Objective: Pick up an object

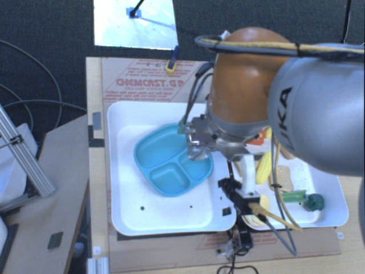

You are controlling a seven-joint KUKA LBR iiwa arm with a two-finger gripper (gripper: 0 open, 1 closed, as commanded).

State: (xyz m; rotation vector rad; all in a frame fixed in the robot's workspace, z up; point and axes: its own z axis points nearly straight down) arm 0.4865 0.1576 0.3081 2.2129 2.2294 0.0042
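The bench (97, 170) carries a printed cardboard sheet (148, 81), and on that sheet two white bins sit side by side: the left bin (131, 210) and the right bin (336, 207), touching at their inner walls.

Cardboard sheet (149, 80), far edge behind the bins: red print reading roughly "CHEMCAST GP"; a smaller red line beneath it is too small to read.
Arm (319, 113), grey casing at its left side: white letters "KA", the visible part of the maker's name, running vertically.
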